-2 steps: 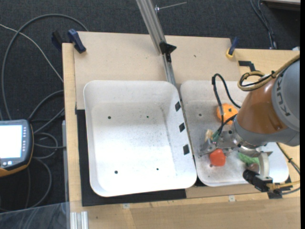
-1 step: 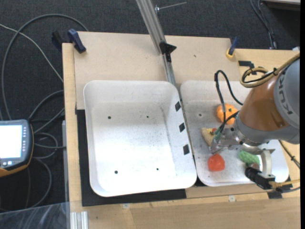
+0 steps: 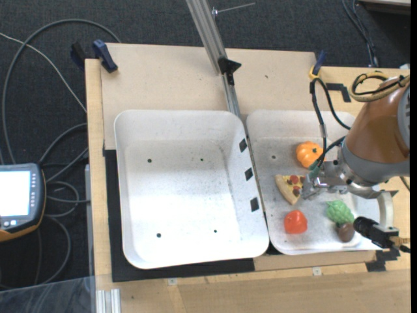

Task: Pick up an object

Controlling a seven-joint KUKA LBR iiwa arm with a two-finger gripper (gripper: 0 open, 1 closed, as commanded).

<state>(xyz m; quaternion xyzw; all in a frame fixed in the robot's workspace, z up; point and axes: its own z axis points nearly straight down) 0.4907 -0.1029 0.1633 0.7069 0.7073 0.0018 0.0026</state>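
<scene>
The right bin (image 3: 277, 126) holds several toy foods. An orange pumpkin-like piece (image 3: 307, 152) lies near the middle, with a pizza slice (image 3: 287, 187) just below it. A red piece (image 3: 295, 222) sits near the front rim. A green broccoli-like piece (image 3: 339, 210) and a brown piece (image 3: 345, 232) lie at the front right. My gripper (image 3: 315, 182) hangs low over the right bin, right beside the pizza slice's right edge and below the orange piece. The wrist hides how it meets the slice.
The left bin (image 3: 182, 188) stands beside the right one, their rims meeting along a slanted line with black clips (image 3: 248, 173). A metal pole (image 3: 208, 31) crosses the back of the bench. The arm's bulk (image 3: 378, 142) covers the right bin's far right side.
</scene>
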